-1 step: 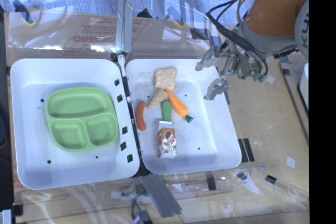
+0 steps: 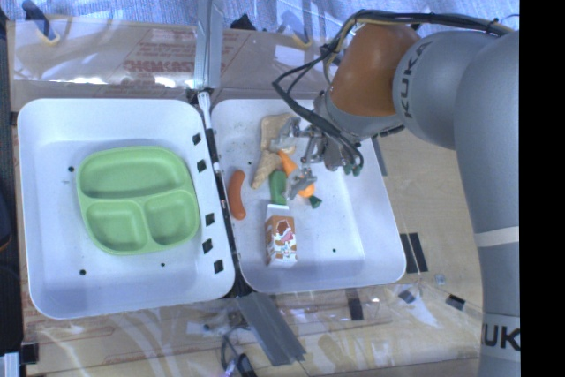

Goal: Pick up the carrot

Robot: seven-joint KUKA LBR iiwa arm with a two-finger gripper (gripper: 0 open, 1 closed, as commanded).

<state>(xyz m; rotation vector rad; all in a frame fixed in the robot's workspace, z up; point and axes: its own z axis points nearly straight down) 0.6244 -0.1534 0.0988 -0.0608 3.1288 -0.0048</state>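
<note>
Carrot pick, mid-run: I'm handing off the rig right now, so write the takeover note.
Tool: low in the right bin, over the cluster of food items; its grip state is unreadable here.
Carrot: orange, lying in the right bin just below the tool, next to a green piece.
Also there: sausage, small carton. Green tray sits in the left bin.
Done: approach.
Left: confirm the grasp, lift the carrot.

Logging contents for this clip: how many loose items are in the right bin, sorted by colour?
Orange or red: 3 (sausage, two carrot pieces)
Tan: 1 (bread slice)
Green: 1 (green vegetable)
Printed brown and white: 1 (carton)
Total: 6
</note>
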